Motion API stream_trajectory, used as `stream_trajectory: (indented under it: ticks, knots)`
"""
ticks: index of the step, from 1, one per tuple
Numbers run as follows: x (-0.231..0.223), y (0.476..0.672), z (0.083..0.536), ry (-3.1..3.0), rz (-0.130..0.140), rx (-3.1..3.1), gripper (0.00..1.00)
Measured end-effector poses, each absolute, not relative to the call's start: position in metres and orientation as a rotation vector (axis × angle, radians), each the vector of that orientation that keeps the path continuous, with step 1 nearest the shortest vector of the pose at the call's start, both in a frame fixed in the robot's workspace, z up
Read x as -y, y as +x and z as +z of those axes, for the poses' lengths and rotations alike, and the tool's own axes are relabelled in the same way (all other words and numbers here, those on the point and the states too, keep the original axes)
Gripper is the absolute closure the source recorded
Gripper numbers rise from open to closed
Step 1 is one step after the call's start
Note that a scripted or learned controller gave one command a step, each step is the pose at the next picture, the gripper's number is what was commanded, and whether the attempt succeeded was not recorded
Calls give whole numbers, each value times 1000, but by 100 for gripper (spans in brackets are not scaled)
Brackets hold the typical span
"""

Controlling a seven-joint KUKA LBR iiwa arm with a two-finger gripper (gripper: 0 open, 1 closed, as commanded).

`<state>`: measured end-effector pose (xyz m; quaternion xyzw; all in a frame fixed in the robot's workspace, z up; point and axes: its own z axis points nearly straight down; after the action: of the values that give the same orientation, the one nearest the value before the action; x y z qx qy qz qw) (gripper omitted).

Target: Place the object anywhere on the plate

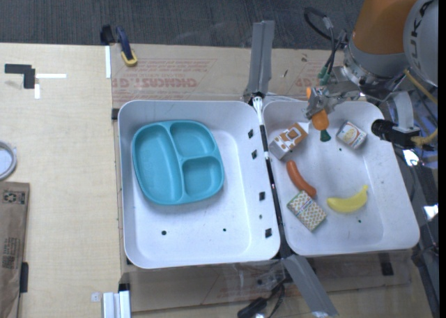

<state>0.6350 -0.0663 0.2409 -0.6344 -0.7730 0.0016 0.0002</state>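
My gripper (pixel 318 109) hangs over the far part of the right bin (pixel 390 236). A small orange carrot (pixel 320 122) with a green end sits between its fingertips, pointing down, and the gripper is shut on it. The blue plate (pixel 178 162), with three compartments, lies in the left bin (pixel 202 243) and has nothing on it. The gripper is well to the right of the plate, across the wall between the bins.
In the right bin lie a small brown and white carton (pixel 288 140), a little white box (pixel 351 134), a red sausage (pixel 301 178), a yellow banana (pixel 348 201) and a patterned packet (pixel 306 210). A grey post (pixel 262 58) stands behind the bins' shared wall.
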Motion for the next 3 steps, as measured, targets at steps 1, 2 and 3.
stream_trajectory:
  ticks: [1,2,3]
  knots:
    - [-9,647,191,-1932,3,2476,100]
    - [-13,659,195,-2007,2,2419,100]
    - [-96,652,223,-1993,1,2430,100]
